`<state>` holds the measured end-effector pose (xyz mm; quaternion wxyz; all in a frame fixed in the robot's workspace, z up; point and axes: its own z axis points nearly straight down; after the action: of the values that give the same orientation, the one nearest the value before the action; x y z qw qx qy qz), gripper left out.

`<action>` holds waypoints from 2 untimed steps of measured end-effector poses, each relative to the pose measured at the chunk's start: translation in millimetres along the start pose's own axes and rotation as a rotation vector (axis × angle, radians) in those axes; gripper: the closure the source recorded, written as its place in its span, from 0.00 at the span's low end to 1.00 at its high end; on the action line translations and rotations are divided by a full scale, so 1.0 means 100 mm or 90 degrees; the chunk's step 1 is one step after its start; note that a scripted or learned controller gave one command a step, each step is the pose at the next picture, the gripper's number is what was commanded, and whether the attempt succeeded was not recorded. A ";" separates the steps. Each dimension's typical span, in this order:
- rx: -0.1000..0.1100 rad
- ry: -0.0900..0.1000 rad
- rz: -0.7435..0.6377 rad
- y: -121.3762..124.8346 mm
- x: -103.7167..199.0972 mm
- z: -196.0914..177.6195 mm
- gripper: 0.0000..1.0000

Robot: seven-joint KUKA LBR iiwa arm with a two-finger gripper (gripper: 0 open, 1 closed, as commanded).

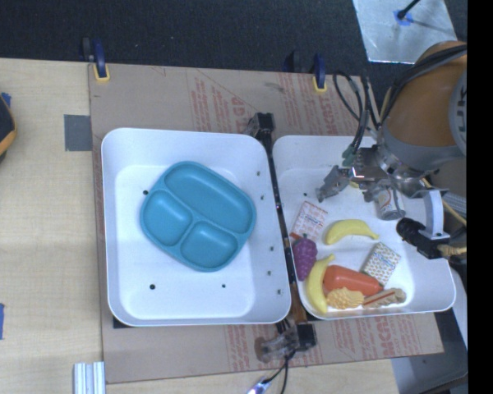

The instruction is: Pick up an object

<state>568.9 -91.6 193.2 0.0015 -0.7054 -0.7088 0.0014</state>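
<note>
My hand (357, 185) hangs spread and empty over the right bin's (444, 300) far end, so I'd lower squarely across the banana (350, 231) just below before closing.

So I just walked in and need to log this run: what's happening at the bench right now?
The grey arm reaches in from the right, its tool hovering over the upper part of the right bin. Nothing is visibly held between its fingers. Below it lie a small packet, a banana, a purple item, a patterned block and an orange-red piece. The left bin holds a blue divided plate, untouched.
</note>
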 end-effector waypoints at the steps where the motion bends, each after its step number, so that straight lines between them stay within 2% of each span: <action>1: -0.004 -0.002 0.000 -0.11 -0.17 0.90 0.00; 2: -0.007 0.000 0.000 0.57 -0.51 0.96 0.00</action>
<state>625.8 -142.6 97.0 -0.0028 -0.7052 -0.7089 -0.0024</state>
